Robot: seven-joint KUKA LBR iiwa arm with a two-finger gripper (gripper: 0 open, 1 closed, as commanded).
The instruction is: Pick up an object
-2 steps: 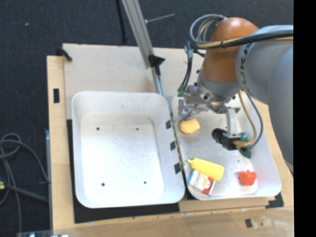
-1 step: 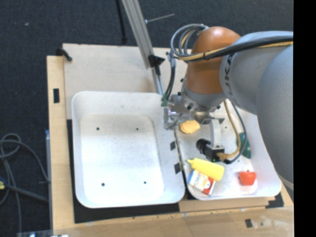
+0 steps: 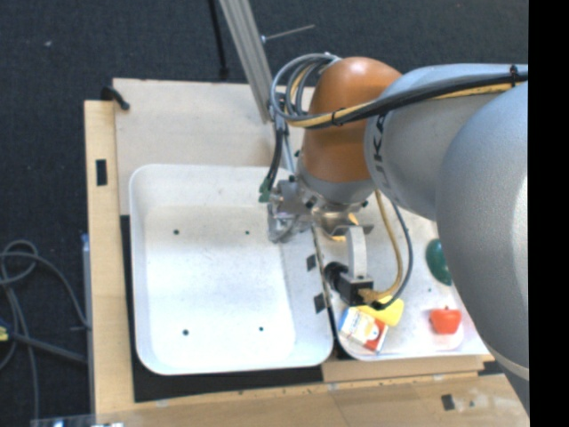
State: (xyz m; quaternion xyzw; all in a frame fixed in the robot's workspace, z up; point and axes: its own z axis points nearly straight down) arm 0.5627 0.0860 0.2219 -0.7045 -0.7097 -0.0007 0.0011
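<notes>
My gripper (image 3: 283, 219) hangs under the orange wrist band, over the rim where the two white bins meet, near the far left corner of the right bin (image 3: 391, 352). Three things lie in that bin. A small red, white and yellow box (image 3: 362, 328) sits at its near edge. To the right of the box there is an orange piece (image 3: 444, 320). A dark green rounded thing (image 3: 437, 259) peeks out from under the arm. The arm covers most of the right bin.
The left bin (image 3: 160, 238) lies to the left of the gripper, on a pale wooden bench (image 3: 187, 118). A slanted metal rail (image 3: 244, 38) rises behind the bins. Cables lie on the dark floor at far left.
</notes>
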